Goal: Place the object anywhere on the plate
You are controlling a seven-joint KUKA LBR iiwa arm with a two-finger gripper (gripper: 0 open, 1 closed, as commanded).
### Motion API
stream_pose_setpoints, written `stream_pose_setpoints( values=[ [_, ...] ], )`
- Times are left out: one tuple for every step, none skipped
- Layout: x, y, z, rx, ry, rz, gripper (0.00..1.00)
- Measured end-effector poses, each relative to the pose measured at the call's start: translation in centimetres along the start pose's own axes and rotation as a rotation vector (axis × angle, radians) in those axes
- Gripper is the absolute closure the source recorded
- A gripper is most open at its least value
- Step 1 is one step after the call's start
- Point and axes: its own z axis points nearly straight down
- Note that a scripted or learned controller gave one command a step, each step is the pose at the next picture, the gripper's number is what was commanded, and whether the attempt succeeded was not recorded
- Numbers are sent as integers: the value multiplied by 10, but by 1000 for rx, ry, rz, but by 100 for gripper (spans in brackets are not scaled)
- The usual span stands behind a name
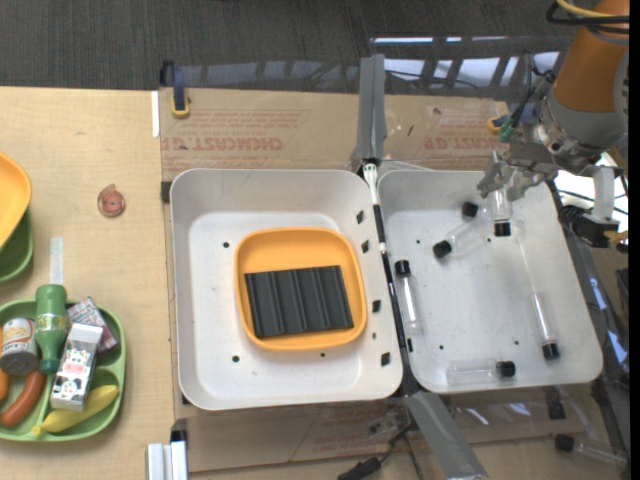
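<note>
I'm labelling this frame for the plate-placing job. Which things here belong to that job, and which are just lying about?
Job:
orange plate in the left bin
dark ridged block already on it
gripper over the right bin

Lying about:
clear tubes in the right bin
green tray of toy food
pink disc

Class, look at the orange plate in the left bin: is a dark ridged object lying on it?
Yes, a dark ridged object lies flat on the orange plate.

A green tray [105, 400] of toy food sits at eight o'clock, holding a green bottle [50, 320], a can [16, 339] and a banana [82, 408]; a pink disc [111, 202] lies at ten o'clock.
</note>
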Motion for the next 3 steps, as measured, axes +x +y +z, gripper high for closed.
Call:
stream_pose_setpoints(
  values=[
    [18, 21, -16, -2, 0, -228, 100],
    [22, 21, -17, -1, 0, -378, 100],
    [16, 21, -42, -5, -1, -598, 100]
  ],
)
